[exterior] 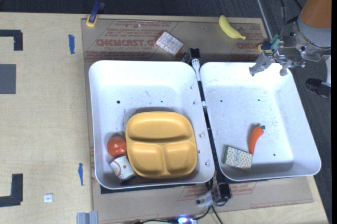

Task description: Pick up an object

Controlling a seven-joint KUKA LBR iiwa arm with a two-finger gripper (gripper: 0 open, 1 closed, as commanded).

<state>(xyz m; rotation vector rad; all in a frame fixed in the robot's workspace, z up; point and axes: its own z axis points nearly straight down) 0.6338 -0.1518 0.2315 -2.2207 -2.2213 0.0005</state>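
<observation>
Nearest the camera, at the front of the left bin (100, 80), sit a yellow tray (159, 143), a red ball (116, 145) and a small cup (121, 167) pressed together against the front wall. Across the divider, the right bin (295, 107) holds a carrot (255, 138) and a green sponge (237, 157) just beside it near the front edge. On the desk (42, 112) behind the bins lie a banana (230, 28) and a small packet (168, 42). At the right bin's far right corner hovers the claw (269, 64), and whether it is spread or pressed together I cannot tell at this angle; nothing is visibly between its tips. The carrot, the likeliest target, lies well apart from it, toward the front. The risks as I judge them: the carrot rolling off its rounded sides under an off-centre pinch, the sponge being nudged or caught along with it, or the claw striking the bin wall on descent.
</observation>
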